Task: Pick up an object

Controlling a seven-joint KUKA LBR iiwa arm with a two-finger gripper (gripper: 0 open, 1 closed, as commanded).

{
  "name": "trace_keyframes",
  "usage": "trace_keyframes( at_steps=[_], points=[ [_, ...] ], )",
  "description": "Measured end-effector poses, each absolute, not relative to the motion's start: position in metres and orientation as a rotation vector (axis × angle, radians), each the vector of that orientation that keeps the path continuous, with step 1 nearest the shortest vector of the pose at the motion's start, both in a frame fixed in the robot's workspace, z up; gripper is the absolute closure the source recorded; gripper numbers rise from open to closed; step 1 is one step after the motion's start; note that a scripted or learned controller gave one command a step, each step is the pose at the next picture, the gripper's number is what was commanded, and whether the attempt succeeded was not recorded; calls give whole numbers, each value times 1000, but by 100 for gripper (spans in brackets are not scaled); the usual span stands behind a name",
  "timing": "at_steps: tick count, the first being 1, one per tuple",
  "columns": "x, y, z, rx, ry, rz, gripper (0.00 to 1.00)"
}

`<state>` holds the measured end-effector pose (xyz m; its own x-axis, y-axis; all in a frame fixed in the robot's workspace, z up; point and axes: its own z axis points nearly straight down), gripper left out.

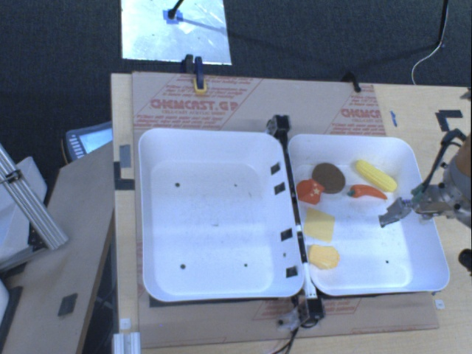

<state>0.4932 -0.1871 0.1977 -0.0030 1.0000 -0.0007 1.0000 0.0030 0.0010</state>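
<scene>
Hand (389, 215) hangs over the right bin (424, 271) near its right wall; how far open it is I cannot tell. That bin holds a corn cob (375, 175), brown disc (328, 177), orange pepper (366, 192), tomato (310, 191), cheese slice (319, 225) and yellow piece (323, 257). The left bin (214, 212) sits beside it on the counter (125, 220).

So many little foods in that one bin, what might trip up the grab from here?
The patty, tomato and chili lie crowded together, so reaching for one may nudge or catch a neighbour. The cheese slice lies flat on the bin floor, probably hard to get under. The gripper sits over bare floor near the right bin's wall.
</scene>
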Motion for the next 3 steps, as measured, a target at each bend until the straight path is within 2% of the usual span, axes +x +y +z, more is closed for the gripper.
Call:
trace_keyframes(
  at_steps=[1, 2, 3],
  points=[
    [592, -156, 107, 2205, 2230, 7, 0],
    [589, -159, 121, 2212, 2224, 5, 100],
    [598, -209, 152, 2218, 2216, 2, 100]
  ],
)
